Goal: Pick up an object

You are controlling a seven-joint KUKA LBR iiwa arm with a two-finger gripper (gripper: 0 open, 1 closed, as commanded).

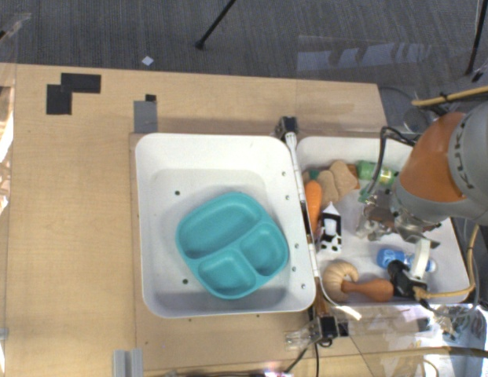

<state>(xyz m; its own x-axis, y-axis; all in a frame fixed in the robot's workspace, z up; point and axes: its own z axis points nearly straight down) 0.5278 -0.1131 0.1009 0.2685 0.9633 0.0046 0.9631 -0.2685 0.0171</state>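
Observation:
The right bin (342, 142) holds several small things. An orange carrot (312, 198) lies along its left wall, with a tan bread-like piece (338, 181) and a green item (367, 169) behind it. A black-and-white cow toy (330, 232) stands near the middle left. At the front lies a tan and brown drumstick (350, 280). A small blue object (390, 256) rests right of centre. My gripper (379, 223) hangs low over the bin's middle, between the cow toy and the blue object, just above the floor. Nothing visibly sits in it.
The left bin (204, 146) contains a teal divided plate (232, 244). A divider rail (300, 203) runs between the two bins. The grey arm with its orange band (432, 167) covers the right bin's far right corner.

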